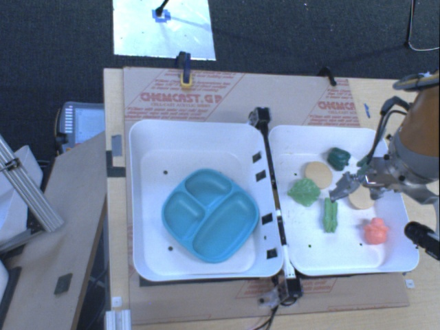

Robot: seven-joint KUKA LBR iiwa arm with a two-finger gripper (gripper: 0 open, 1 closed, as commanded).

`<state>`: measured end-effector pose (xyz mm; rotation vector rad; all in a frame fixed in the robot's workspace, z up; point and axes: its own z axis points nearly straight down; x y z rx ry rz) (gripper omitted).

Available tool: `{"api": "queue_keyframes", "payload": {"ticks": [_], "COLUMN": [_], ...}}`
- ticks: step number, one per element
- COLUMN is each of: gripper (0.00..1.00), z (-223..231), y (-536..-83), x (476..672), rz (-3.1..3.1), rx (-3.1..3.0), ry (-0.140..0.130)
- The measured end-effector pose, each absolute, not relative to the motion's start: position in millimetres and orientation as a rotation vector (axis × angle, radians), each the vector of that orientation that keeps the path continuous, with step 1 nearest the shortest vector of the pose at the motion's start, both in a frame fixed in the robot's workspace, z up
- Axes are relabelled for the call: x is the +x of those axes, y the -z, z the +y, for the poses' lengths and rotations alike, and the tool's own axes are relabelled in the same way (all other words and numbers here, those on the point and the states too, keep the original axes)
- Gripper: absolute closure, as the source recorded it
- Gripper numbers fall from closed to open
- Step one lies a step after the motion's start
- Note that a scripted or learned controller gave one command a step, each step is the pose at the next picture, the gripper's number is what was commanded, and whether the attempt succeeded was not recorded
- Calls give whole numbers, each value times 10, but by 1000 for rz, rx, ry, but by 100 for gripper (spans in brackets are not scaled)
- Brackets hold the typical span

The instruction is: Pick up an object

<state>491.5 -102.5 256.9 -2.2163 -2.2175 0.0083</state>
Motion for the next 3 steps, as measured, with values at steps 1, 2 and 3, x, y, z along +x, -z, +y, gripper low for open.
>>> {"api": "queue_keyframes", "payload": {"ticks": [1, 2, 3], "gripper": [0, 0, 0], "z": [-1022, -984, -1031], "y": [-2615, -2129, -1528], "x": [4933, 5029, 5076], "rz": [-2226, -2222, -2221], "rx": [-2219, -2218, -2219], "ry": [2, -1, -2]}}
